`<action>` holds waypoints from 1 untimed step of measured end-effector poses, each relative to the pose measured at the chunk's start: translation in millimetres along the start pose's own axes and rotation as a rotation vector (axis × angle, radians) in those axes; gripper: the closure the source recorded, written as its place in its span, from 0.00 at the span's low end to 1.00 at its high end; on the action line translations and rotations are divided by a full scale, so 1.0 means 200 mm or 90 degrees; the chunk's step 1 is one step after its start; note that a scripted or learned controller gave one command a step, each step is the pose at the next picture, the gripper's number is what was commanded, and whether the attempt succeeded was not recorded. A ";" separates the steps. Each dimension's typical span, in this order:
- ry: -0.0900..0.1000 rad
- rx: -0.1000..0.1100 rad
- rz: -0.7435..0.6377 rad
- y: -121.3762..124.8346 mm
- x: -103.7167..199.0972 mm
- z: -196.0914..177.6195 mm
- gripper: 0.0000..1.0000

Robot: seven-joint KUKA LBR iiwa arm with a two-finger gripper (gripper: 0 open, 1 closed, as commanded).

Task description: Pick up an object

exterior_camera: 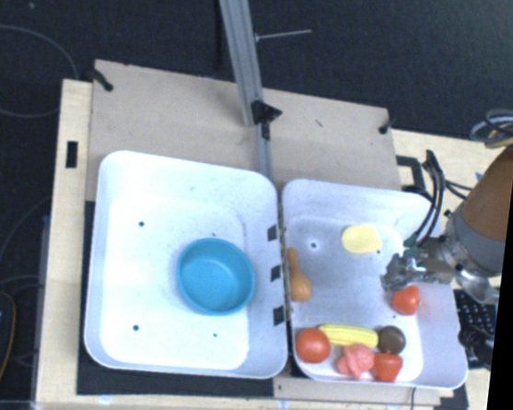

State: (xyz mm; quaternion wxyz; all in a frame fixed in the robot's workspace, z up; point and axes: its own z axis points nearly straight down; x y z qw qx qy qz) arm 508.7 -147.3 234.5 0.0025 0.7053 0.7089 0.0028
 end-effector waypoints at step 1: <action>0.000 -0.002 -0.001 0.01 0.00 -0.28 1.00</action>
